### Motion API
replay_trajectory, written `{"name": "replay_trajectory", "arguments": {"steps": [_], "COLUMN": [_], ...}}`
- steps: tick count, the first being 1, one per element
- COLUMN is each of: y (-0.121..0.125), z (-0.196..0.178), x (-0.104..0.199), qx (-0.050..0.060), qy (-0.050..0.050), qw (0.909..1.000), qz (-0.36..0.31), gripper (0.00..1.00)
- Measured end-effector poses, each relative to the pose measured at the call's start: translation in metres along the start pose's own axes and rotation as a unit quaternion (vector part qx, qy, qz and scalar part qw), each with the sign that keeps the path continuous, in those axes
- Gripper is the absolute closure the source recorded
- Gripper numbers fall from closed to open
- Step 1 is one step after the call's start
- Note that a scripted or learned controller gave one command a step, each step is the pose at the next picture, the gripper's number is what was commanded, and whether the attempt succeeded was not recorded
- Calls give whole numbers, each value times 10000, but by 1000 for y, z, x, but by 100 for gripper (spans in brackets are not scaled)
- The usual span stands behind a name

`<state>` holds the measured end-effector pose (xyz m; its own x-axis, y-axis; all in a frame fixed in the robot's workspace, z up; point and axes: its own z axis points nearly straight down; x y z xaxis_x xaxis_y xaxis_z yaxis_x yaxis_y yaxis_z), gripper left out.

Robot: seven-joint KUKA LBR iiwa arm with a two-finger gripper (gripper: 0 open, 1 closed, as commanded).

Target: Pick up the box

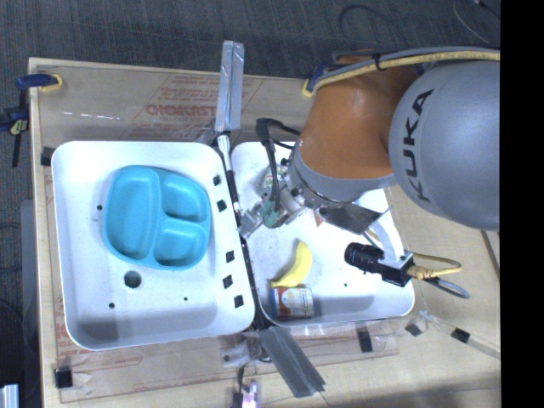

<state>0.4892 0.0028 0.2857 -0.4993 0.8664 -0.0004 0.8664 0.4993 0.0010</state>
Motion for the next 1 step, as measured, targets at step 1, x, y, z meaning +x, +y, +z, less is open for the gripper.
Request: {"name": "replay_trajectory", "arguments": {"steps": [1], "y": [22], "z": [67], "x": [32], "qx": [16], "qy": [9], "qw": [9712], "qz": [-2383], "gripper": [100]}}
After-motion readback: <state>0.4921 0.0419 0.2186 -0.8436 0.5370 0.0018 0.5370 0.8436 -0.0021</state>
